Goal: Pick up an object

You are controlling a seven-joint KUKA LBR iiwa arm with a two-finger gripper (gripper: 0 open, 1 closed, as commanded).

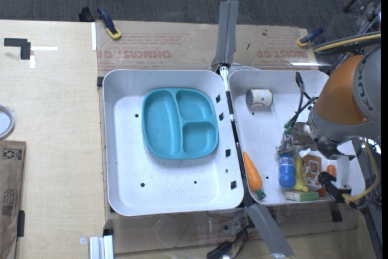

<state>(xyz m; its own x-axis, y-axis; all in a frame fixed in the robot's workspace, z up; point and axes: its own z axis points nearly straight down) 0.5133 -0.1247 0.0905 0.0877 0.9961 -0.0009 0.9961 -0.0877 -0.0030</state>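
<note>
On the table, the left bin (121, 148) holds a teal divided plate (180, 124) near its middle. In the right bin (267, 124), the arm (345, 100) lowers its pincer (290, 141) over a blue bottle (286, 171) at the near edge; whether it is clenched I cannot tell. A carrot (252, 173) lies along the left wall, and what looks like a small cup (260, 98) sits by the far edge.

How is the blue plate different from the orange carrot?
The blue plate is wide and flat with three sections; the carrot is thin and pointed. The plate lies alone in the left bin; the carrot lies in the right bin, against the wall between the bins. Both lie untouched.
</note>
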